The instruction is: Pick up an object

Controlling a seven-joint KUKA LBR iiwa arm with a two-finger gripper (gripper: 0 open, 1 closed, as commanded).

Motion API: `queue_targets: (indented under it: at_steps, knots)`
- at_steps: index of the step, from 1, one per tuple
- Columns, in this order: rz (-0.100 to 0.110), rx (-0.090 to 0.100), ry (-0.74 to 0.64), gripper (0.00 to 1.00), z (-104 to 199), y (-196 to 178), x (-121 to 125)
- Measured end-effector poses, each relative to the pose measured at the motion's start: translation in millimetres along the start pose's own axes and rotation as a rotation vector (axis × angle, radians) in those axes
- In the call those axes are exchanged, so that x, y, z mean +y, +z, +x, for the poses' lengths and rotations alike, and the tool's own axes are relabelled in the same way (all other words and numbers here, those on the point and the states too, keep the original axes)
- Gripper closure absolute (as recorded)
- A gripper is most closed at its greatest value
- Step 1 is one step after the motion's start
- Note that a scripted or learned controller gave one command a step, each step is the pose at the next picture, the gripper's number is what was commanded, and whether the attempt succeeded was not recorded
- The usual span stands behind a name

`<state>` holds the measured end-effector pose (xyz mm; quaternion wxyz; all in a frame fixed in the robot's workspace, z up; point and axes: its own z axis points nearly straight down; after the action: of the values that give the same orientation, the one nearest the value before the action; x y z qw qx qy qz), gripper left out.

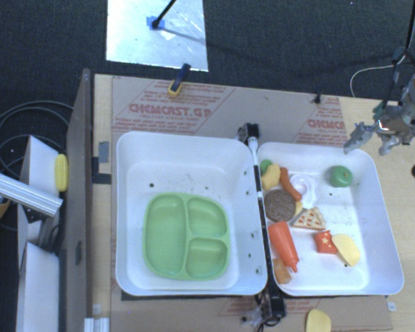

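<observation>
My gripper hangs at the right bin's far right corner, just beyond its back rim, fingers spread open with nothing between them. Inside this bin lie a green round fruit, a brown round cookie, an orange carrot, a pizza slice, a small red piece, a yellow piece, a white piece and a yellow-green piece. The green fruit sits closest to the gripper, a little below and left of it.
The left bin holds a green divided plate. A yellow object lies on the bench in front of the right bin. A divider separates the bins. Cables and a metal bar are at far left.
</observation>
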<state>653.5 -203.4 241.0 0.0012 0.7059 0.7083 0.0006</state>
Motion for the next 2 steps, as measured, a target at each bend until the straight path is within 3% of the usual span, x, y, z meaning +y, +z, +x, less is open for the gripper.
queue_targets:
  at_steps: [1,2]
  knots:
    - [-0.003,-0.001,-0.003,0.0,-3,84,16]
    - [0.0,0.001,-0.003,0.0,-2,157,15]
